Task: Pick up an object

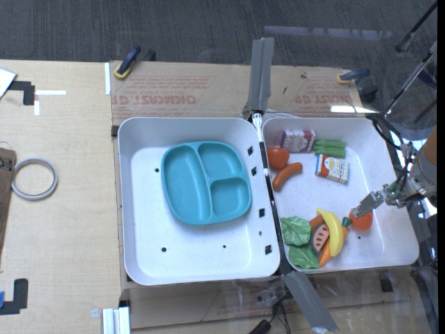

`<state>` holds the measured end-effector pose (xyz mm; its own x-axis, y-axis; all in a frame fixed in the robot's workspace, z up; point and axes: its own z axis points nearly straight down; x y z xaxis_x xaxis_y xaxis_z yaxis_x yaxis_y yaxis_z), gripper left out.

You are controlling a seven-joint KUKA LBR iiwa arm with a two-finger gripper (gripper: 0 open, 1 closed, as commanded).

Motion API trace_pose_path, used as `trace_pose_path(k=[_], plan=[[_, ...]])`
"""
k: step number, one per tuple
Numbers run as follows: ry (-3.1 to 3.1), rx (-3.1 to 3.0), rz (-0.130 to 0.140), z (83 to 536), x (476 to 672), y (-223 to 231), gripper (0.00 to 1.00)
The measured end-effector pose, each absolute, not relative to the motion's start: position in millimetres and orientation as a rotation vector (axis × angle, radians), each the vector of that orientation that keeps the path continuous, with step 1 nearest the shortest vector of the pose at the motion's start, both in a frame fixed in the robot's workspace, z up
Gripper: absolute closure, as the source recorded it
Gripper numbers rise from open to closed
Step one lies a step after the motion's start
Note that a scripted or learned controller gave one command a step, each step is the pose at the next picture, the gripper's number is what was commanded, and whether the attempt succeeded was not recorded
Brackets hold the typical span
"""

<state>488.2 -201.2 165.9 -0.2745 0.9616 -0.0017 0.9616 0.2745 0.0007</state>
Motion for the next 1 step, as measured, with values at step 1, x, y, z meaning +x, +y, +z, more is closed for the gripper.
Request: trace_pose_path(k=[1], plan=[[2.509,1.895,0.007,91.5,517.5,-217.1,0.00]])
